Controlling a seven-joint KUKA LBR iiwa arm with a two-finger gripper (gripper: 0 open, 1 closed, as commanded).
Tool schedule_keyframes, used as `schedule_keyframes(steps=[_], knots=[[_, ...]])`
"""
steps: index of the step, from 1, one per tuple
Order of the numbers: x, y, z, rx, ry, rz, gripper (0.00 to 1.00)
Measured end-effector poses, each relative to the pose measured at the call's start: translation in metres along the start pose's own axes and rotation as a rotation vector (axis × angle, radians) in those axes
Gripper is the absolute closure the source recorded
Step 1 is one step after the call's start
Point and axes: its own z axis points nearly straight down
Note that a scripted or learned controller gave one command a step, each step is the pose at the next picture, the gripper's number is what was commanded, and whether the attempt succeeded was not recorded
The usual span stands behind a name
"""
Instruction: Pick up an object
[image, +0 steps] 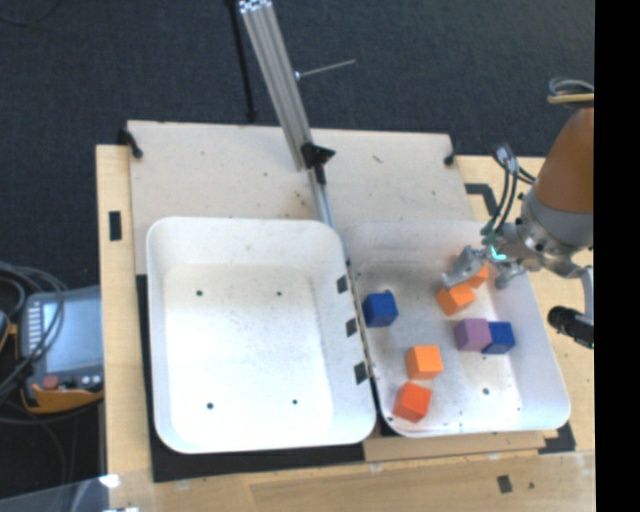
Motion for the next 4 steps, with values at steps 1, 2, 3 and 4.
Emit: schedule_keyframes(steps=[1, 2, 3, 4], knots=[[0.0, 0.001, -0.002, -0.004, -0.001, -0.001, 0.0], [-0.012, -0.002, 0.05, 0.0, -0.002, 0.003, 0.0], [-0.013, -0.004, 0.092, 0.0, -0.002, 0.003, 0.0], [-0.014, -0.003, 0.112, -0.005, -0.004, 0.005, 0.0]])
